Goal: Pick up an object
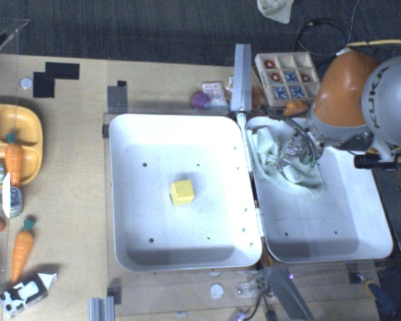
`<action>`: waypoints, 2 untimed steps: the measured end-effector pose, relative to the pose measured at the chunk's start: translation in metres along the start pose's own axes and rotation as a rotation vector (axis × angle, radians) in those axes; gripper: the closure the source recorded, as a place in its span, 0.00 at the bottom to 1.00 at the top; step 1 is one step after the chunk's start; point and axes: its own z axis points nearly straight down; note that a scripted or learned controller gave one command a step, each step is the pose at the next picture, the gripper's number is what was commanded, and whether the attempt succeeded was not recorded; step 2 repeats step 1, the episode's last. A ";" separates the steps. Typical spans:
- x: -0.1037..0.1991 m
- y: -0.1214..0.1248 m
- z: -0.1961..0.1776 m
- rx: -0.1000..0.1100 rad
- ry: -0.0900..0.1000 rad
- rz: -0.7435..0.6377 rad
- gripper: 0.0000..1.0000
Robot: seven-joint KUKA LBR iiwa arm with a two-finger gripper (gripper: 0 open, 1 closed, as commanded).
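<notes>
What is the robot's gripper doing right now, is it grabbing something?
Gripper: down in the right bin, right over the crumpled pale cloth. Whether it is open, closed or gripping the cloth cannot be told.

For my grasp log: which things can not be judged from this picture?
- Claw grip: blurred, over the pale cloth in the right bin; contact unclear.
- Cloth's right part: hidden under the arm.
- Tray at left: cut by the edge.

Two white bins (123,179) are sitting side by side. One yellow block (182,192) is lying in the left bin, one pale cloth (271,154) in the right. Two toy carrots (21,246) are lying on the bench.
</notes>
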 end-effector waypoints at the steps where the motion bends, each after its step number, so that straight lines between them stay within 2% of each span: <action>1: 0.000 0.000 0.000 0.000 0.000 0.000 0.00; 2: 0.000 0.000 0.000 0.000 0.000 0.000 0.00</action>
